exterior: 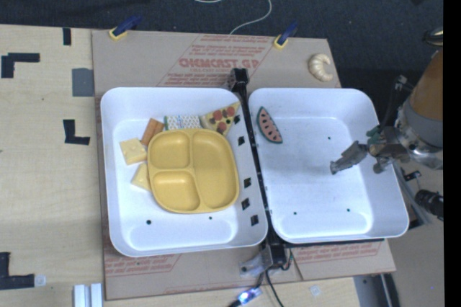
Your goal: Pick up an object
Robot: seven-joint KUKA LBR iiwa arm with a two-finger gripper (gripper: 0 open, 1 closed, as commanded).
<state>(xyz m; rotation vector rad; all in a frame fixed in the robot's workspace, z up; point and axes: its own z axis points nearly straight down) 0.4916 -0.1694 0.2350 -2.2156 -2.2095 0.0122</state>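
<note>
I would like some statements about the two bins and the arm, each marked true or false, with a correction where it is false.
1. The yellow divided plate lies in the left bin. True.
2. The watermelon slice lies in the left bin beside the plate. False: it lies in the right bin, near the wall between the bins.
3. The gripper is over the right bin, on its right side. True.
4. The gripper holds the watermelon slice. False: the slice lies apart from it, on the bin floor.
5. Small flat food pieces lie along the plate's left and upper edges. True.
6. A small beige object lies inside the right bin. False: it lies on the bench outside, above that bin.
</note>
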